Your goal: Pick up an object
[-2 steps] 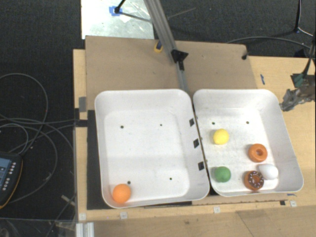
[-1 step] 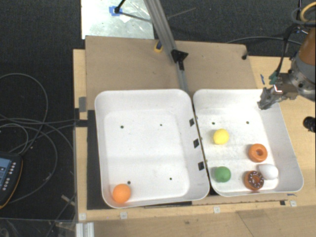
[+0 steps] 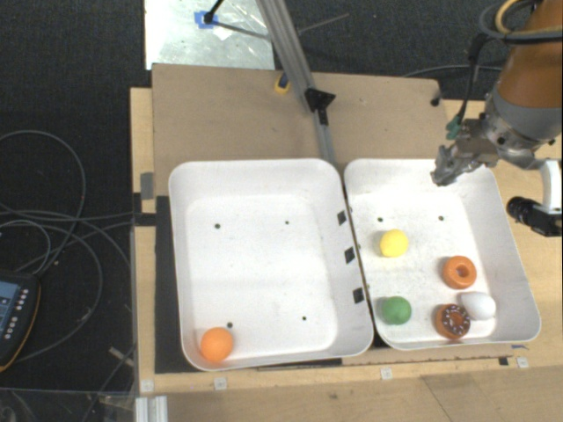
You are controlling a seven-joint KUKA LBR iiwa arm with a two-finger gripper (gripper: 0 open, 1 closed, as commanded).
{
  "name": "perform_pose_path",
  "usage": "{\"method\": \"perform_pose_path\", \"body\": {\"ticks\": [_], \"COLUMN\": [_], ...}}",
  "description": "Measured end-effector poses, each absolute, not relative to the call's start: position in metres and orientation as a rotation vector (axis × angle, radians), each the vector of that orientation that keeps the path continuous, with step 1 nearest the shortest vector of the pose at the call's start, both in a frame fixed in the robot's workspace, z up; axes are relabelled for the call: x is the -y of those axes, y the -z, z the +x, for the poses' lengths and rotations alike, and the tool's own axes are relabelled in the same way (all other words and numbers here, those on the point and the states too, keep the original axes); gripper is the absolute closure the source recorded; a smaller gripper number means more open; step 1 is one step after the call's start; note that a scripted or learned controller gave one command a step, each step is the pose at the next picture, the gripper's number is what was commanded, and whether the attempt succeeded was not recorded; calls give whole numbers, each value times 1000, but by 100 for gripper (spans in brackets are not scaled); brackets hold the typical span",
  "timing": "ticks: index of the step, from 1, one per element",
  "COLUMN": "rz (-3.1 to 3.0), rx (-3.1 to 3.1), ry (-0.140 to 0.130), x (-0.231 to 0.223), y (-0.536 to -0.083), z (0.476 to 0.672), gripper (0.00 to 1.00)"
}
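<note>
Dark carpet surrounds the tan counter [image 3: 387, 121] with its two shallow white bins. Judging by the scene, the pick is at its approach stage: the end effector [image 3: 444, 172] hangs over the right bin's [image 3: 413, 176] one-o'clock corner, nothing between its fingers; open or closed I cannot tell. Nearest target, the yellow ball [image 3: 394, 243], lies toward seven o'clock from it; next comes travel and descent. The grey arm slants in from three o'clock.

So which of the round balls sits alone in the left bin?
The orange ball, in the left bin's near-left corner. The yellow ball and green ball lie in the right bin.
</note>
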State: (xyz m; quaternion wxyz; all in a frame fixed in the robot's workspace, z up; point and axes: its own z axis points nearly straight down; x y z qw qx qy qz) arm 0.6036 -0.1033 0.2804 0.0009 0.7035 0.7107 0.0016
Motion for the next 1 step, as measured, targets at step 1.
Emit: {"method": "perform_pose_path", "body": {"ticks": [1], "rz": [2208], "rx": [-2232], "ry": [-5], "x": [51], "y": [-282], "z": [613], "gripper": [100]}}
